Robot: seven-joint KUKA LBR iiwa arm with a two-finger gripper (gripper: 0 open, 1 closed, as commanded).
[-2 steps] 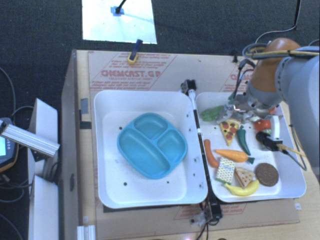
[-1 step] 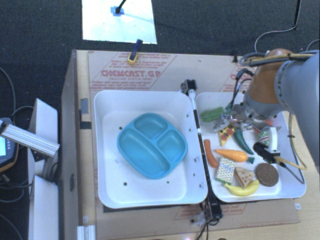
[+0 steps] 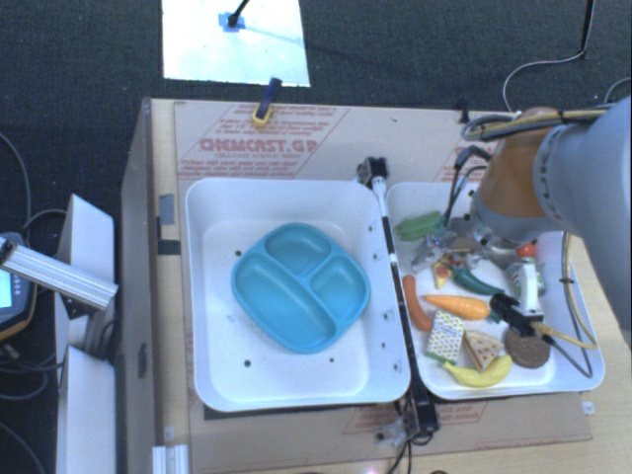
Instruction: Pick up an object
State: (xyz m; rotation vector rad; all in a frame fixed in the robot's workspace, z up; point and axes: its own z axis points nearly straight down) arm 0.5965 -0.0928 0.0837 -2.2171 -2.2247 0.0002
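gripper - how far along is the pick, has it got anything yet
Done: the arm has reached into the right bin, with the gripper low among the toys near the green piece. In hand: nothing visibly between its fingers; its state can't be read. Left: grasping and lifting. The carrot, banana and blue plate lie untouched.

We are looking at a robotics lab. A grey arm [image 3: 583, 156] with loose cables [image 3: 553, 67] reaches over a counter [image 3: 286, 136] topped with protective printed sheet, bearing two white bins [image 3: 212, 265]. Toy food [image 3: 459, 306] fills the right one. Dark carpet [image 3: 69, 57] surrounds it, with a taped paper sheet [image 3: 237, 57] beyond the far edge.
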